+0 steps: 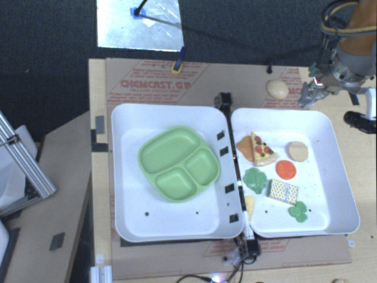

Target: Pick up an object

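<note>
My gripper (310,94) hangs over the bench just behind the right bin's (330,128) back rim, near its right corner. A beige egg-shaped piece (277,89) lies on the cardboard just left of it, outside the bin. In the right bin lie a pizza slice (257,149), a tan round biscuit (298,151), a red disc (286,170), a leafy green piece (255,180), a small yellow and blue packet (283,191), a small green piece (298,211) and a pale yellow wedge (250,206).
The left bin (126,217) holds a green divided plate (178,163). A black hinge strip (231,158) runs between the bins. A shiny foil sheet (140,16) lies on the dark floor behind the bench.
</note>
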Controlling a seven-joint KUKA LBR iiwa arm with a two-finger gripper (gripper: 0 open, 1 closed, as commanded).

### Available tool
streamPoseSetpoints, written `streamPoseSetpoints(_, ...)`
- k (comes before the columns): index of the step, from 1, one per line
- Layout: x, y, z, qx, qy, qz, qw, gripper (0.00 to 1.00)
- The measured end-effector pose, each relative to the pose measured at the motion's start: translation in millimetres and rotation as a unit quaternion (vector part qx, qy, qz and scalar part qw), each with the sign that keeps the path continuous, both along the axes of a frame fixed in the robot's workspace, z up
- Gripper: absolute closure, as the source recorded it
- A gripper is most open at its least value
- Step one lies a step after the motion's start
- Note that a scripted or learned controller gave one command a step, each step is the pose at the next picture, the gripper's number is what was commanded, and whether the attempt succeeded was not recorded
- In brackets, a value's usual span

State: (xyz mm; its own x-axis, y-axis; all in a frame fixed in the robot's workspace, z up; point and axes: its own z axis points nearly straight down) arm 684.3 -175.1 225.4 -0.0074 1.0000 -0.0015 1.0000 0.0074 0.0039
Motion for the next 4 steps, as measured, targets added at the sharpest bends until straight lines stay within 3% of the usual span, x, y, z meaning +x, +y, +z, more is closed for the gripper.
streamPoseSetpoints(3,-113,108,5,0.0011,0.003,0.000,1.0000,1.00)
streamPoseSetpoints(4,-135,159,8,0.0016,0.003,0.001,1.0000,1.00)
